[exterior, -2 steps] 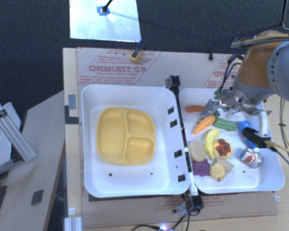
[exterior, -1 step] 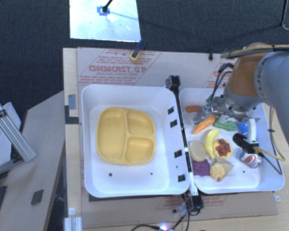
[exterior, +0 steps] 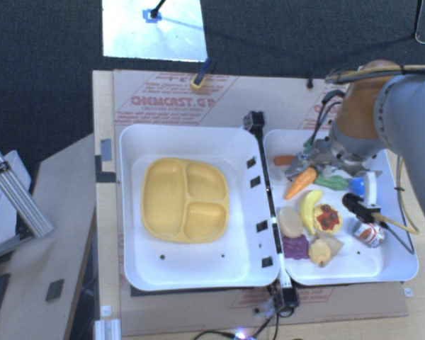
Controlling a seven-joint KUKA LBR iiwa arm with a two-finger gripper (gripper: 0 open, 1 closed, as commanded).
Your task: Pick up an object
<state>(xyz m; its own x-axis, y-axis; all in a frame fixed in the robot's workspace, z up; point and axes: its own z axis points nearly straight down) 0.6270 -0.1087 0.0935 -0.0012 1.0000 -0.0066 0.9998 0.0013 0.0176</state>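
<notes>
Orange carrot (exterior: 301, 182) lies right below your fingers (exterior: 319, 158), touching or nearly so; whether they are spread or pressed together you cannot tell, since the wrist hides them. Just beyond sit a green piece (exterior: 333, 183), a banana (exterior: 309, 209) and a small red item (exterior: 284, 160), all in the right bin (exterior: 397, 264). Crowding is your risk: closing here could nudge neighbours or pinch the carrot's taper and slip. The yellow tray (exterior: 184, 199) lies well apart.

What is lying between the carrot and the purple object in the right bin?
In the camera view, between the carrot and the purple object lie a banana and a beige round piece.
</notes>
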